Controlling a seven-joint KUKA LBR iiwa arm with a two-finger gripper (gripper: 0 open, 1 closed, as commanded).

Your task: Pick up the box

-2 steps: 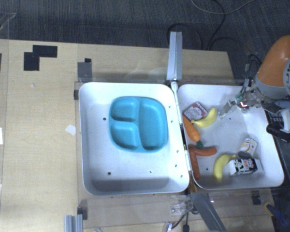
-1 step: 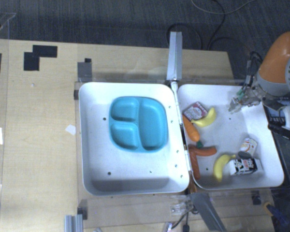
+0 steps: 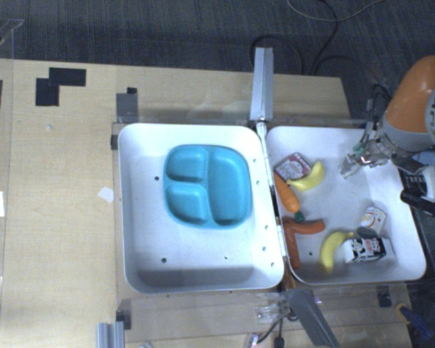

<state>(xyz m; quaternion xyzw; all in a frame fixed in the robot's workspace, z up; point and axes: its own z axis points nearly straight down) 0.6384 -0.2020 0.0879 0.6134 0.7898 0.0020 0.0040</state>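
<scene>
From the overhead camera, the box [image 3: 293, 167] lies in the right bin [image 3: 391, 272], touching the upper banana [image 3: 309, 177], which serves as landmark. The carrot [image 3: 287, 195] sits just below that banana. The gripper [image 3: 362, 155] hovers well to the banana's right, holding nothing; whether its claw is apart or together I cannot tell. A clean grab likely means coming down on the box's far side from the banana, squared to its edges.
</scene>
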